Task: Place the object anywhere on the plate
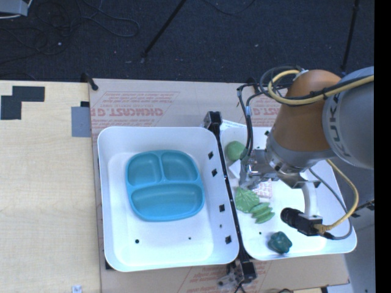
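Blue plate (165,185) lies bare in the left bin (116,224).
Right bin (342,243) holds green pieces (253,203), a dark green lump (280,242); gripper (252,174) above, grip unreadable.

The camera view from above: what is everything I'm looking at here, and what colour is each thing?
Shallow white plastic bins: two, white, side by side on the bench.
Blue divided plastic plate: one, blue, in the left-hand bin.
Round pale green object: one, green, top of the right-hand bin.
Flat leafy green pieces: a small cluster, green, middle of the right-hand bin.
Dark teal lump: one, teal, near the bottom of the right-hand bin.
Cardboard sheet: one, brown, under the bins.
Robot arm: one, grey with an orange band, over the right-hand bin.
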Available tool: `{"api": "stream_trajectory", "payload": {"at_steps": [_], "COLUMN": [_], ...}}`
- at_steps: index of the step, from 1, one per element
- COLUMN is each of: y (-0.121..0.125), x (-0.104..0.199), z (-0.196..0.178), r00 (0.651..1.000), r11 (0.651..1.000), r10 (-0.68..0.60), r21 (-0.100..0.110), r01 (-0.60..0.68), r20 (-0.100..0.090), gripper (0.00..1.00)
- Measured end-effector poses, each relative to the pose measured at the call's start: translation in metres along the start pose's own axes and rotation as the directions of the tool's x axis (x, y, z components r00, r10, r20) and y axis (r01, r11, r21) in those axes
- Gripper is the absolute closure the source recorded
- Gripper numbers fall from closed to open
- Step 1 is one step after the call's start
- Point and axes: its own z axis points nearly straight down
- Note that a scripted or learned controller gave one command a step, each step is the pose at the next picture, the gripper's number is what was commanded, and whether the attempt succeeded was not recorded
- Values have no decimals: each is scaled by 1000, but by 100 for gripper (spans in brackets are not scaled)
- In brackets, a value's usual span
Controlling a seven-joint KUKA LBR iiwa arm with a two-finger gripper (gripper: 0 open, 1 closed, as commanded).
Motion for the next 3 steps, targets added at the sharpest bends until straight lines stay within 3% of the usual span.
{"api": "stream_trajectory", "payload": {"at_steps": [1,2,3], "y": [-6,-13,-22], "x": [69,130,178], "z": [-6,-195,-152], "r00": [1000,1000,1000], "r11": [1000,1000,1000], "r10": [2,-1,2], "r21": [-1,-17,4], "r01": [-2,1,-2], "r20": [3,-2,4], "gripper": [100,100,100]}}
